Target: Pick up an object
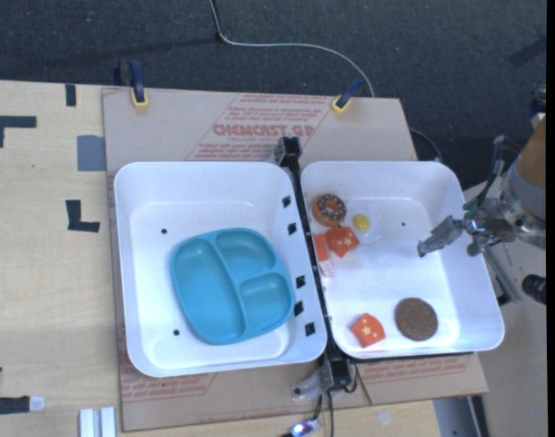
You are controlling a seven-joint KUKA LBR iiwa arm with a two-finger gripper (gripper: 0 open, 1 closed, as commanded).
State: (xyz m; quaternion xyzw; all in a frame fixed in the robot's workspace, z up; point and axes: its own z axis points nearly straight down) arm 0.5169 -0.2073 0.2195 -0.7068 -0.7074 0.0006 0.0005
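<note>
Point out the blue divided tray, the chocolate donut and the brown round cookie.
blue divided tray [230, 285], camera view, its central ridge.
chocolate donut [330, 208], camera view, its sprinkled ring.
brown round cookie [416, 319], camera view, the middle of its top.

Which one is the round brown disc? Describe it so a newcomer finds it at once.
Start at the right white bin, the one nearest the pincer. Go to its near right corner, where the round brown disc lies flat on the floor. The red block beside it is angular and bright; the small donut at the far side has a hole.
</note>
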